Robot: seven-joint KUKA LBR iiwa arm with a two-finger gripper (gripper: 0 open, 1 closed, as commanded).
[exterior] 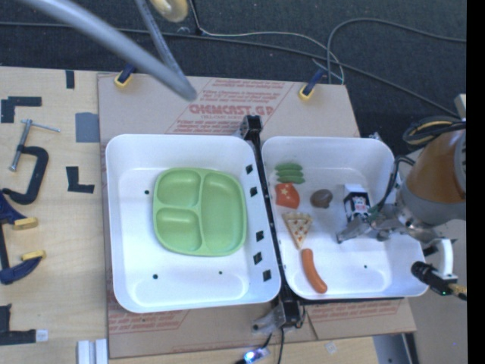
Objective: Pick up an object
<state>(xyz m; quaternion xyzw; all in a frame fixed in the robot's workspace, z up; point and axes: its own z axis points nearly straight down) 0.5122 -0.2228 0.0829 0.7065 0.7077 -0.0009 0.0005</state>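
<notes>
The right bin [377, 155] holds several toy foods along its left side. A green pod [289, 173] lies at the back, with a red piece [286, 196] just in front of it. A grey-brown lump [322, 198] sits to the right of the red piece. Nearer the front lie a pizza slice [298, 227] and an orange-red sausage [313, 270]. My gripper [343, 236] is low over the middle of this bin, right of the pizza slice and just in front of the lump. Nothing is seen in its grasp.
The left bin [121, 203] holds a green divided plate [201, 209]. A black divider [261, 203] runs between the two bins. Clamps [26, 173] lie on the bench at the far left. The arm's body [432, 180] hangs over the right bin's right wall.
</notes>
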